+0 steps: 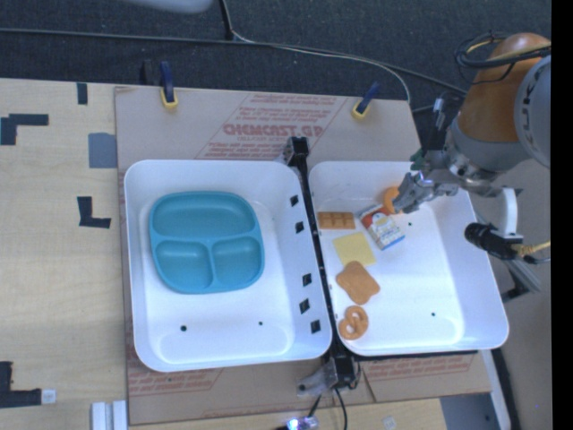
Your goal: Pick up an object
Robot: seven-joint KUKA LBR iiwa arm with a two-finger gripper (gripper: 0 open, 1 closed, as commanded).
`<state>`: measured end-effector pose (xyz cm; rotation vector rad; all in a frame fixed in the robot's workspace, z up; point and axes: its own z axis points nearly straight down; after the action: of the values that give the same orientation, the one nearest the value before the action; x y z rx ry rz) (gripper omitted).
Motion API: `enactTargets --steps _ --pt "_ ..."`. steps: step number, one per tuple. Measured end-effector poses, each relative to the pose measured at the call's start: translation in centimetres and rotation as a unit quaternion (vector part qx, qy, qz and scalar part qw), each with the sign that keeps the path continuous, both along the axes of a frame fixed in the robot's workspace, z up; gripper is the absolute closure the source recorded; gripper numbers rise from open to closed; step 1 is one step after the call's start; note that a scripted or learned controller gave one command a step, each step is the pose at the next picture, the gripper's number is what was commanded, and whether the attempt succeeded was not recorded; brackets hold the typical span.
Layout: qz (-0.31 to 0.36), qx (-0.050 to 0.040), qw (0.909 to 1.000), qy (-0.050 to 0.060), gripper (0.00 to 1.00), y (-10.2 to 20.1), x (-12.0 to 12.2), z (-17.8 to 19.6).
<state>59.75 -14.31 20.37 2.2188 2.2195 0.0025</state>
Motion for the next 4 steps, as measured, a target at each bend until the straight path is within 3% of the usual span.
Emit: enactTargets --steps 1,4 --pt "0.001 -0.0001 1.0 0.0 1.0 0.0 0.1 5.1" --pt "0.003 0.0011 1.0 0.003 1.0 15.5 -2.5 5.6"
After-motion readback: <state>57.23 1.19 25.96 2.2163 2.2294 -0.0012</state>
